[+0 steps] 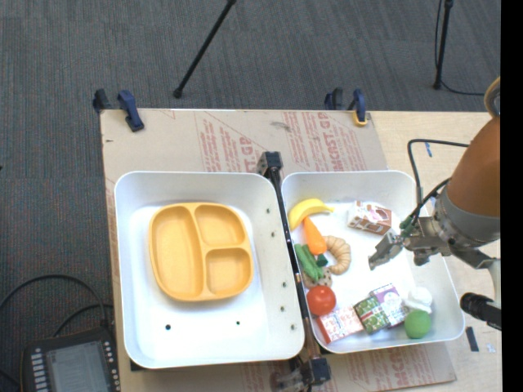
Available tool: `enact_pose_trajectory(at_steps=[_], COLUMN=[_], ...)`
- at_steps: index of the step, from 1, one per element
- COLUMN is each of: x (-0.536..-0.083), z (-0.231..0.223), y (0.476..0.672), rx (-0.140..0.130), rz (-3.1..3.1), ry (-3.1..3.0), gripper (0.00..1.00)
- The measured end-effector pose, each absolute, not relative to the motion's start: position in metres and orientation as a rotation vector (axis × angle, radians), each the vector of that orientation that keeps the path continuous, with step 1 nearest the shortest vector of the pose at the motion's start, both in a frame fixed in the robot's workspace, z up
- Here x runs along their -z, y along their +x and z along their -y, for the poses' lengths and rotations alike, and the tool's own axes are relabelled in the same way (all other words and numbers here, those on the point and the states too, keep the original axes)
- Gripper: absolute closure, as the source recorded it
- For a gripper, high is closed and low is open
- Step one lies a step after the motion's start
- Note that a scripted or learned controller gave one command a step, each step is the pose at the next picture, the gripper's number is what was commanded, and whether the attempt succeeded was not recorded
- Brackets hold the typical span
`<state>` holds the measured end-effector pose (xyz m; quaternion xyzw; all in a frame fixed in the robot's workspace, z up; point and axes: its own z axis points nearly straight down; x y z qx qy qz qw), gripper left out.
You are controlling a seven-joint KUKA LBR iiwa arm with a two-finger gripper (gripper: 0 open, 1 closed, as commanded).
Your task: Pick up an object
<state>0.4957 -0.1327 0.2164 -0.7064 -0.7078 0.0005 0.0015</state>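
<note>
The right bin [409,182] holds several small items: a yellow banana [309,211], an orange carrot [315,235], a green vegetable [308,261], a tan ring-shaped pastry [340,253], a red tomato [321,300], a brown snack packet [370,217], a red carton [339,323], a green and purple carton [381,307], a white cap [419,298] and a green ball [417,324]. My gripper [391,247] hangs over the bin's bare middle, right of the pastry and below the packet. Its fingers stand open with nothing between them.
The left bin [131,300] bears a yellow divided plate [200,249]. Blue clamps [129,109] hold the cardboard-covered bench at the back. A tripod leg [204,43] and carpet lie beyond. A black clip [271,163] joins the bins.
</note>
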Motion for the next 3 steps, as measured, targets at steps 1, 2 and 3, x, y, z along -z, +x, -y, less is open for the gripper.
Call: enact_pose_trajectory(at_steps=[1,2,3], x=[-0.094,-0.087,-0.087], z=[0.146,0.159,0.122], y=[0.560,0.642,0.640], rx=[-0.003,-0.006,-0.001], rz=[2.220,2.217,2.224], ry=[-2.217,-2.214,-2.214], gripper=[0.00,0.00,0.00])
